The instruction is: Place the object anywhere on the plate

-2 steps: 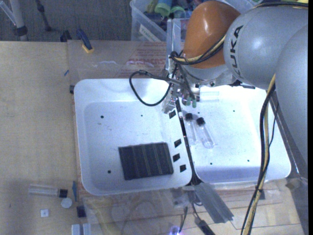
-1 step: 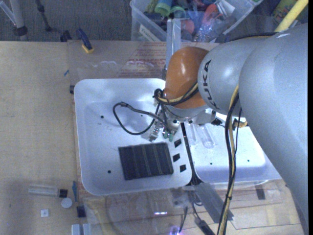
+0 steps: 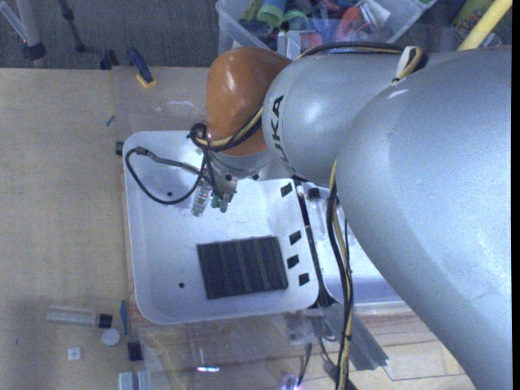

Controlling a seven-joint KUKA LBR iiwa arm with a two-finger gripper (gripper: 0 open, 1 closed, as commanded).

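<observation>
A dark grey ribbed rectangular plate lies flat in the near half of the left white bin. My gripper hangs below the orange wrist band, over the bin floor just beyond the plate's far left corner. Its tip looks small and whitish with a teal spot, and it is too small to tell whether anything is held there. A black cable loops from the wrist out over the bin's far left part. The grey arm hides the bin's right side.
Only a strip of the right bin shows under the arm. A clear box of colourful toys stands at the back. On the bench, a blue clamp lies beyond the left bin, and small loose parts lie at the near left.
</observation>
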